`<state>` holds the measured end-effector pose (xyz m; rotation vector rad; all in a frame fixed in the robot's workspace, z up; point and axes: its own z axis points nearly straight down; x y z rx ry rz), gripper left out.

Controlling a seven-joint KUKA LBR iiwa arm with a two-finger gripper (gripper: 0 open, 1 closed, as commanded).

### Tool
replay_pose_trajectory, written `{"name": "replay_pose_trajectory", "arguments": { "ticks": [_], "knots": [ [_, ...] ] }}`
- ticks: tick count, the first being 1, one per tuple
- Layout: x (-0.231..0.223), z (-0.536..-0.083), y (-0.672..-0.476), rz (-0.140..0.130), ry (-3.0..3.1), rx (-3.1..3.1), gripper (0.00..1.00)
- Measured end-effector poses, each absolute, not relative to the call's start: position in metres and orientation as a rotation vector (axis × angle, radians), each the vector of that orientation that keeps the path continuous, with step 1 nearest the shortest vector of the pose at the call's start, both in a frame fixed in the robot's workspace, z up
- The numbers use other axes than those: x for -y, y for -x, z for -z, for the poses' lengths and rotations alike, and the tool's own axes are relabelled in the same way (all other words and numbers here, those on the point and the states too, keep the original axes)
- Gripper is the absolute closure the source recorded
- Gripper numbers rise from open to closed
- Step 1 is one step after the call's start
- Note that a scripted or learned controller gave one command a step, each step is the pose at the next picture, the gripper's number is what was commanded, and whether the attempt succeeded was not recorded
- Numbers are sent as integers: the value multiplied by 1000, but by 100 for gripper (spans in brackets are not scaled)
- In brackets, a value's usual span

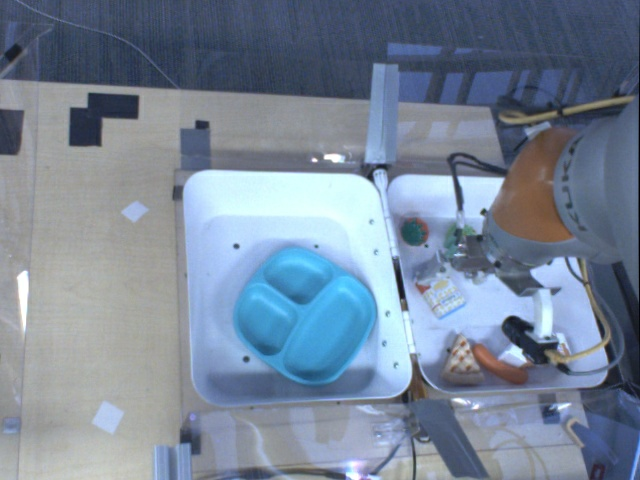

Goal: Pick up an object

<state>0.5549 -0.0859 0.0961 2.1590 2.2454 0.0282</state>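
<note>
Single arm at the two-bin bench, seen from above at a slant. The grey arm enters from the right edge and reaches leftward over the right bin, with its orange band above that bin's far half. The wrist points down and to the left, which places the gripper low over the bin's left-centre, close to the wall shared with the left bin. From this angle it cannot be told whether the gripper is open or closed, and nothing is seen held in it.

All the loose objects that could be picked lie in the right bin. A small printed packet lies flat just below and beside the gripper and is the nearest item to it. A small green-and-red ball sits near the far-left corner, just left of the gripper. A tan wedge and an orange-red sausage lie side by side against the near wall, well apart from the gripper.

The left bin contains a blue three-compartment plate, tilted slightly and placed toward the near right. A grey post stands at the far end of the seam between the bins. Black marks lie on the pale bench.
</note>
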Motion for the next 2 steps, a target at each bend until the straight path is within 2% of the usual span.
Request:
{"name": "replay_pose_trajectory", "arguments": {
  "ticks": [1, 2],
  "knots": [
    [100, -92, -658, 1, -2249, -2191, 0],
    [97, -107, -662, -14, -2231, -2199, 100]
  ]
}}
